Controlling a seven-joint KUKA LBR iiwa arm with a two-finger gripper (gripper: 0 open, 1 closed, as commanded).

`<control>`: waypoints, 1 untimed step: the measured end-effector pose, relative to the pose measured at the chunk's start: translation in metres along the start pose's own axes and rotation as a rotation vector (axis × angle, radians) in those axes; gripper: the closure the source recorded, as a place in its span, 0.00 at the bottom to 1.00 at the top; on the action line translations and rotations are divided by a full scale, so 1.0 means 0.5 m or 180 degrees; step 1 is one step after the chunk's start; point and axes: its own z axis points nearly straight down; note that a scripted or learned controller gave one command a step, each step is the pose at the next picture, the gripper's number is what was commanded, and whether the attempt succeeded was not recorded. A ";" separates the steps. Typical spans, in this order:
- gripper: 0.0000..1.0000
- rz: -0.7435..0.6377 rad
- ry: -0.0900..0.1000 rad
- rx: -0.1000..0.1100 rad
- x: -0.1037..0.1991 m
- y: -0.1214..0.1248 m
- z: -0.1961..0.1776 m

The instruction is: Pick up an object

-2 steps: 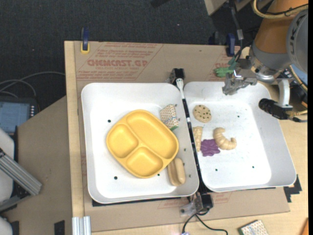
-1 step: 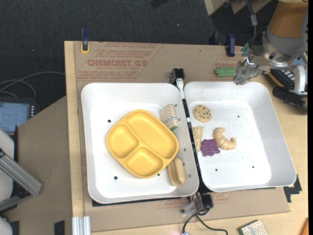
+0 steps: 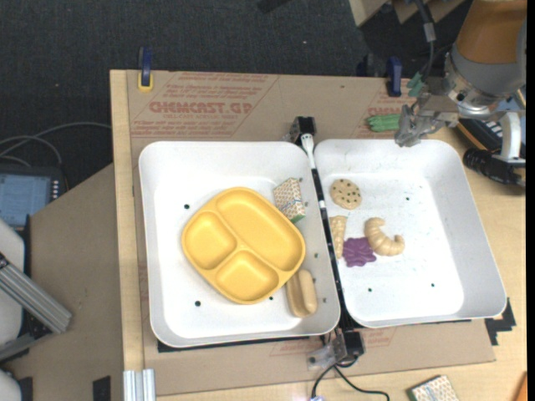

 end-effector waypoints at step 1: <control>1.00 -0.0001 0.0008 0.0019 0.063 -0.113 -0.040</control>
